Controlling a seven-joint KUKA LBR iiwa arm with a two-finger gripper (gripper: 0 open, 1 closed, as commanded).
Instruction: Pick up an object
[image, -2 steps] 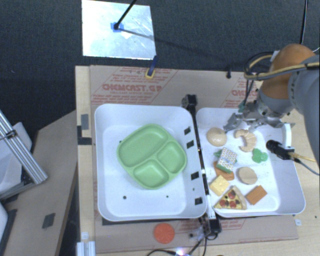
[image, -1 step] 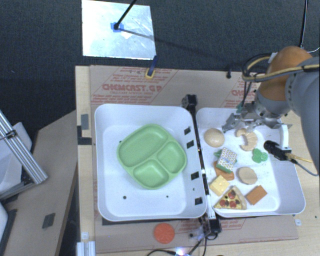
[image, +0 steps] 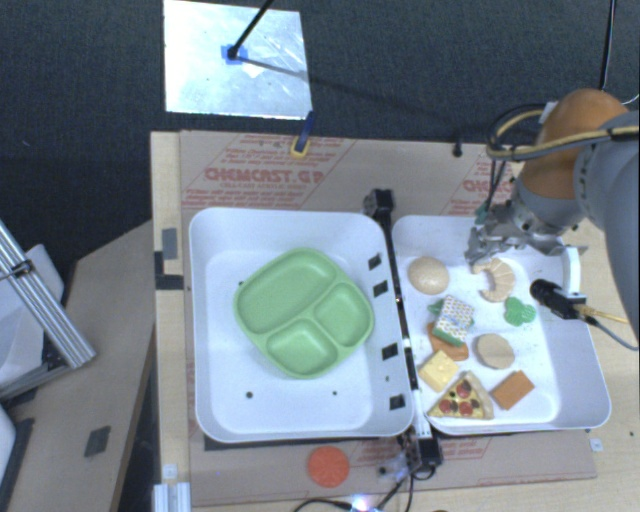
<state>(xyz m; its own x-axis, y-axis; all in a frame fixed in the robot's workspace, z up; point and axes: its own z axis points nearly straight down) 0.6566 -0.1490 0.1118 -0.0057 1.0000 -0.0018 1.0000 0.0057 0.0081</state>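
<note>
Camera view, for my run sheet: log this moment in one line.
hand above right bin | nearest: croissant | nothing seen held | green plate in left bin

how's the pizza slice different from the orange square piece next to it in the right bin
The pizza slice is triangular; the orange square piece has four sides. The pizza slice is multicoloured, with red and dark toppings inside a tan crust, while the orange square piece is one plain colour. The pizza slice lies nearer the divider between the bins, the orange square piece to its right. Both lie flat near the front of the right bin, close together.
</note>
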